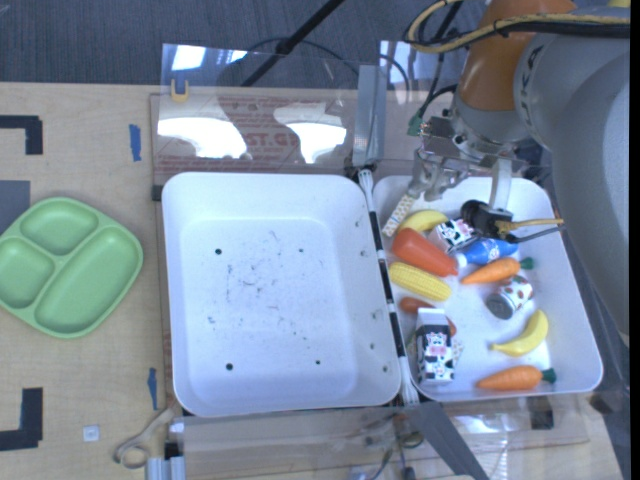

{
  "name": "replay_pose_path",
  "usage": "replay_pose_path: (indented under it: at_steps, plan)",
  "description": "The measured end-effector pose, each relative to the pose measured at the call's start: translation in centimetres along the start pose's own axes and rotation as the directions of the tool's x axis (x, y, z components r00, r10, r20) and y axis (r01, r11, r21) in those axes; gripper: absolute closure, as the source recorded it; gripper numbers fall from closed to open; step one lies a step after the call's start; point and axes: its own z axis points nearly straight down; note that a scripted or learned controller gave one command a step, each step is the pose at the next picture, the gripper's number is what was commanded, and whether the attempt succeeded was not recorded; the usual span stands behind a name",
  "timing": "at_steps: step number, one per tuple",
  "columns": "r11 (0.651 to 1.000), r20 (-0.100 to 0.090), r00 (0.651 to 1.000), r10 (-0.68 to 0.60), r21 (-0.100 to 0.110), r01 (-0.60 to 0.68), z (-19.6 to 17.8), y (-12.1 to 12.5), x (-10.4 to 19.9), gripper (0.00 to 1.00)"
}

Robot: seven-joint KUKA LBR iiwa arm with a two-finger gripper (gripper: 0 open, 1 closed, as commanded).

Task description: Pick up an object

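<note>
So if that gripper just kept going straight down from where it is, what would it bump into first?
Probably the yellow banana at the back of the right bin, just below the gripper; depth is hard to judge.

Pale wooden counter (90,128) with black corner marks and blue tape pieces. Dark grey carpet floor (150,8) behind, crossed by a black cable. Bright light reflections on a clear panel (260,118) at the back.

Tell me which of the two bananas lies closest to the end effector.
The far banana, at the right bin's far-left corner, just below the end effector. The other banana lies near the front right, beside a carrot.
</note>
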Motion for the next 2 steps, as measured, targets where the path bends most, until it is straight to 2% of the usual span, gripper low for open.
replay_pose_path:
  at_steps: [1, 2]
  plan:
    - [0.950, 0.000, 0.950, 0.311, 0.001, -0.311, 0.7, -0.5, 4.3, 1.00]
    - [0.996, 0.000, 0.996, 0.091, -0.001, -0.091, -0.9, -0.1, 2.3, 1.00]
